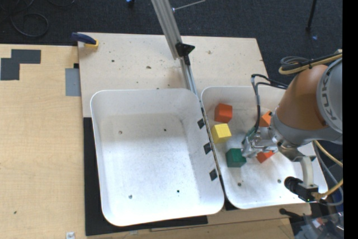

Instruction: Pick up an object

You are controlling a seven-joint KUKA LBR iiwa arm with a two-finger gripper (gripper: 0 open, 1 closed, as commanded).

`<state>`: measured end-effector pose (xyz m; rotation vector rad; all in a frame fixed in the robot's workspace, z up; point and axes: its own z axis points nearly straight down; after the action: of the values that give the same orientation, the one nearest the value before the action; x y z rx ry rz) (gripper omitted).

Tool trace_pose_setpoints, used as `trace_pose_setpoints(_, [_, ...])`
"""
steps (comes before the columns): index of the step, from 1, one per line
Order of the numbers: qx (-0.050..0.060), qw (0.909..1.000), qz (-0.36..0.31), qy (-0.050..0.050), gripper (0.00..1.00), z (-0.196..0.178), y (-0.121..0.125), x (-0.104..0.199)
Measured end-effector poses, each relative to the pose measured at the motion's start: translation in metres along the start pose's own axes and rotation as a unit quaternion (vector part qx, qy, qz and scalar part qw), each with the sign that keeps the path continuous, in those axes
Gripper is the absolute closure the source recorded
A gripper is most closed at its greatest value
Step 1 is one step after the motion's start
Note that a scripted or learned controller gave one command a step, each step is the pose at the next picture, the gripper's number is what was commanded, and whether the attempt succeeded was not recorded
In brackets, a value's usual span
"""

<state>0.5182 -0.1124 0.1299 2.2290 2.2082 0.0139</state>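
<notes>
Frankly, the crowding worries me most. My gripper [254, 145] sits low in the right bin [246, 201], and three blocks lie close around it: a green cube [235, 158] just beside it toward the divider, a yellow cube [221, 131] a little further up, and a small red-orange piece [265, 156] touching or almost touching the gripper on the arm's side. If I close now, I judge the likeliest failure to be a nudge instead of a grasp, with the green cube skating away across the slick white floor or getting wedged against the bin wall. Catching two pieces at once is another risk, and either could drop out on the lift.

An orange cube [223, 112] sits well apart near the far wall, and another orange block [265, 118] peeks out beside the arm's wrist. The left bin [112, 103] lies alongside.

As for the gripper, from this slant I cannot tell how wide it stands, nor whether anything sits inside it.
</notes>
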Motion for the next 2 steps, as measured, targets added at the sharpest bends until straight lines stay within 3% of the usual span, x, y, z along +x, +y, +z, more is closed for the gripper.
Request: trace_pose_setpoints(2, [0.003, 1.0000, -0.005, -0.002, 1.00, -0.087, 0.012, 0.000])
